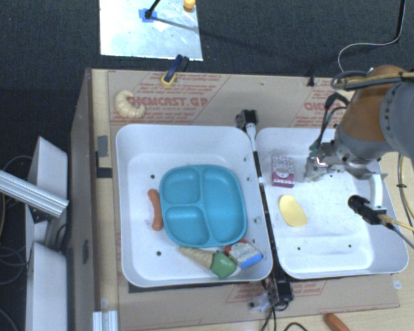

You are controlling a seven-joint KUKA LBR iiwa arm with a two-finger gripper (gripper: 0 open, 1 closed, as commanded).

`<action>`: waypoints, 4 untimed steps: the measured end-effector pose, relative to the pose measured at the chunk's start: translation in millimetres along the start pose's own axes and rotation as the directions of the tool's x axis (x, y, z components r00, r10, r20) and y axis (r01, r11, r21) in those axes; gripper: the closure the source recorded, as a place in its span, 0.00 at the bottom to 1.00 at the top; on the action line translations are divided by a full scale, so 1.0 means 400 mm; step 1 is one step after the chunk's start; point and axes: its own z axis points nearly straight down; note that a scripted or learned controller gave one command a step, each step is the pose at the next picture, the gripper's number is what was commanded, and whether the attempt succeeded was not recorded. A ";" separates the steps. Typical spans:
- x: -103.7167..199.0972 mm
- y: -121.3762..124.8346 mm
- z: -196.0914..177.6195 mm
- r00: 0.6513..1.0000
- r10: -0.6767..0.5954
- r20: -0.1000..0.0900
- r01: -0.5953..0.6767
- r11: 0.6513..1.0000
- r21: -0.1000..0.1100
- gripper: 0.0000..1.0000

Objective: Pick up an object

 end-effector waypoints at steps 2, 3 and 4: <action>0.001 0.005 -0.053 1.000 -0.003 0.000 0.003 1.000 -0.006 1.00; 0.002 0.008 -0.080 1.000 -0.004 0.000 0.004 1.000 -0.009 1.00; 0.003 0.010 -0.107 1.000 -0.006 -0.001 0.006 1.000 -0.013 1.00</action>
